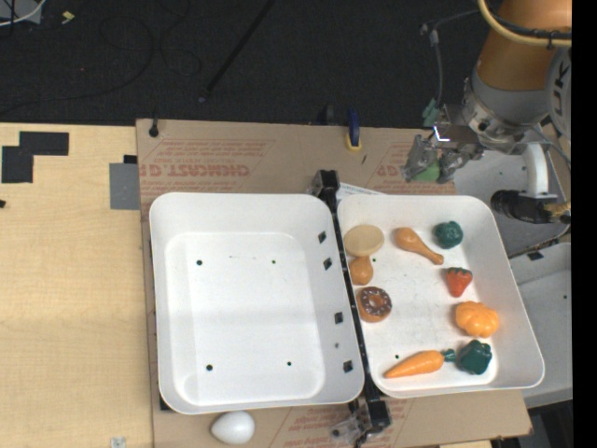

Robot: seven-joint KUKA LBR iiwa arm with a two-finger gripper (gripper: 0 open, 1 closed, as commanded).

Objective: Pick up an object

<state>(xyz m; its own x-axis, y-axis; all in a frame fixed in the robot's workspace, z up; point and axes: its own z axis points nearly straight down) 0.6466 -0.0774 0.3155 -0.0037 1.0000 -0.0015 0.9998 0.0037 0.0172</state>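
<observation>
Above the right bin: the gripper (438, 161) hangs past the bin's far rim, at about 1 o'clock from the bin's middle; whether the jaws are open or closed I cannot tell, and nothing shows between them.
Right bin (508, 250): holds every candidate; none is lifted yet.
Candidates: chicken leg (417, 245) and dark green piece (449, 234) toward 12 o'clock; strawberry (458, 281) and small pumpkin (477, 319) toward 3; carrot (415, 364) and green pepper (475, 357) toward 6; donut (375, 303), beige round (364, 240) and small orange piece (361, 271) toward 9.
Best pick, in my judgement: the chicken leg; it lies nearest the gripper, with bare floor on both long sides, so come straight down and close across its narrow shaft.
Edges: the divider (338, 278) crowds the three pieces at 9 o'clock; the pepper touches the carrot's top and sits near the rim.
Open room: the bin's middle is bare, good for descent and lift.
Left bin (168, 278): lies at 9 o'clock.
Worktop: a white egg (232, 427) lies just outside the left bin's near rim.
</observation>
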